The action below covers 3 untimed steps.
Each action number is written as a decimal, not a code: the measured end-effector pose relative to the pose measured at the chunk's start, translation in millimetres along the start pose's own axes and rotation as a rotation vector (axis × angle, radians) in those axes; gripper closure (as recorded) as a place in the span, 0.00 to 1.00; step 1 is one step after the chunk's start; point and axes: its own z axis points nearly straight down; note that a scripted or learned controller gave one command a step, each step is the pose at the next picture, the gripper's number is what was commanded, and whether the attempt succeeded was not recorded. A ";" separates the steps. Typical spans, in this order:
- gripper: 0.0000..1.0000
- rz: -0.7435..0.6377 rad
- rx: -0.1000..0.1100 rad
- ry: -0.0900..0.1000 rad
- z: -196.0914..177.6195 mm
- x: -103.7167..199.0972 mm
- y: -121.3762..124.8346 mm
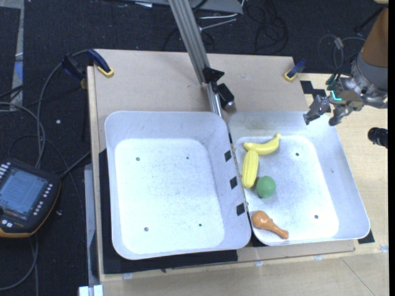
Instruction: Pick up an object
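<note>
Speckled white bin (321,165) holds smooth curved banana (264,145).

Robotics lab, teach pendant (24,196), floor cables (37,116)

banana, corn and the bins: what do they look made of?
Banana: looks like moulded plastic, uniform yellow with a slight sheen; likely a toy. Corn: same look, pale yellow and smooth; kernel texture too small to tell. Bins: thin white sheet, plastic or painted metal, matte, with dark speckled scuffs.
</note>
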 end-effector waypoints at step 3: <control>0.00 -0.001 0.003 0.001 87.1 10.3 -3.0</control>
